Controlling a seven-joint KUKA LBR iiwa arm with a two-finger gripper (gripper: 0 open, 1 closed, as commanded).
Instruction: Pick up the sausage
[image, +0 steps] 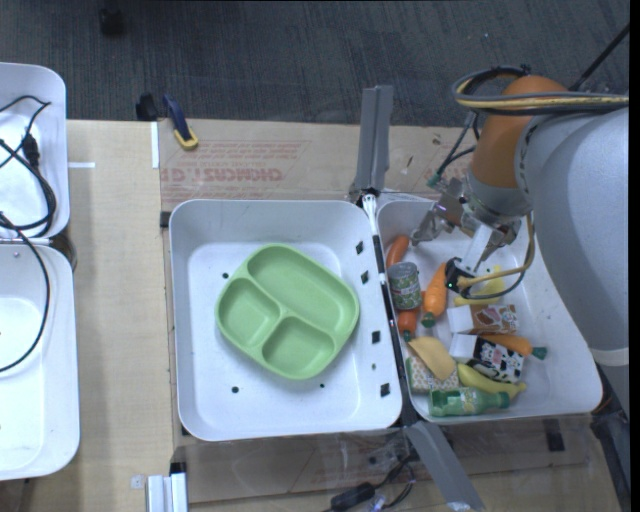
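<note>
The sausage (398, 249), a short orange-red piece, lies against the left wall of the right bin (570, 330) near its back corner. My gripper (462, 236) hangs over the back of that bin, to the right of the sausage and apart from it. The grey arm with its orange band (508, 135) comes down from the upper right and hides the bin floor under the wrist.
A green tin (405, 285), a carrot (436, 289), another orange piece (407, 322), a cheese wedge (432, 353), a cow-patterned carton (497, 359), a banana (487, 381) and a green bottle (466, 402) crowd the right bin. The left bin (200, 390) holds a green divided plate (288, 311).
</note>
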